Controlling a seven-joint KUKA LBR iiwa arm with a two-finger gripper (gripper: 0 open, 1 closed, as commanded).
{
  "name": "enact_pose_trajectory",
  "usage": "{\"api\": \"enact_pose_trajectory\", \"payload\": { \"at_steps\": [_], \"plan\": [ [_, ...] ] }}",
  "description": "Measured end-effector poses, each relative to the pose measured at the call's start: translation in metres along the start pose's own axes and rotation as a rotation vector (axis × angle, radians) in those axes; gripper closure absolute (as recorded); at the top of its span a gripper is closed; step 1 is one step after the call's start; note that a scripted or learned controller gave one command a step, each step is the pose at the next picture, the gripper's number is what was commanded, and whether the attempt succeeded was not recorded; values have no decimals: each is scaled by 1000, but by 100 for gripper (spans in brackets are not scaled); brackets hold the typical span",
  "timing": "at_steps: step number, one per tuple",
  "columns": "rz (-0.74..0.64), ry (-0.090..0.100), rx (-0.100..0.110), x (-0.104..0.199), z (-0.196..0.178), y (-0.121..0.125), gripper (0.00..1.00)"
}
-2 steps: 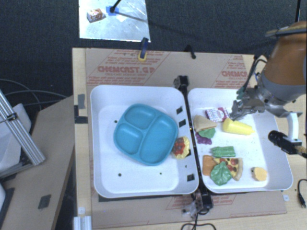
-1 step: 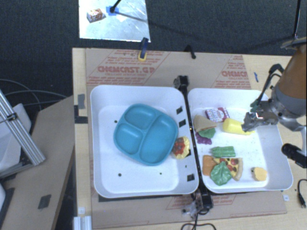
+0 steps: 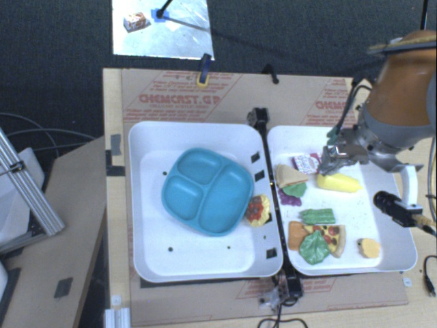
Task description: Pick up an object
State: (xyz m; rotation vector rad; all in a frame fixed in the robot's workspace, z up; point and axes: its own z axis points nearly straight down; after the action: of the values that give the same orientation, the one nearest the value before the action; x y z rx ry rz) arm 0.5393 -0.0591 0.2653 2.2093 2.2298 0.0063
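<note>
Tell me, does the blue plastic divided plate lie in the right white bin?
No, the blue plastic divided plate lies in the left white bin, beside a small red and yellow toy.

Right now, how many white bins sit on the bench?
2. The left bin holds a blue divided plate; the right bin holds toy food, with the gripper above it.

Grey arm [image 3: 399, 125] w/ orange band, thin cables alongside, small metallic-looking gripper [image 3: 332, 157]

The arm [image 3: 403, 94] reaches in from the right (orange band up top), its gripper [image 3: 332, 161] pointing down.
</note>
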Motion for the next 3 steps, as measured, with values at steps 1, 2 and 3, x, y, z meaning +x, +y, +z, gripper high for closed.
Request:
{"api": "enact_pose_trajectory", "payload": {
  "at_steps": [1,2,3],
  "plan": [
    [17,-5,3,-94,9,-27,100],
    [2,0,1,-50,-12,-35,100],
    [1,0,2,-15,-9,-14,100]
  ]
}}
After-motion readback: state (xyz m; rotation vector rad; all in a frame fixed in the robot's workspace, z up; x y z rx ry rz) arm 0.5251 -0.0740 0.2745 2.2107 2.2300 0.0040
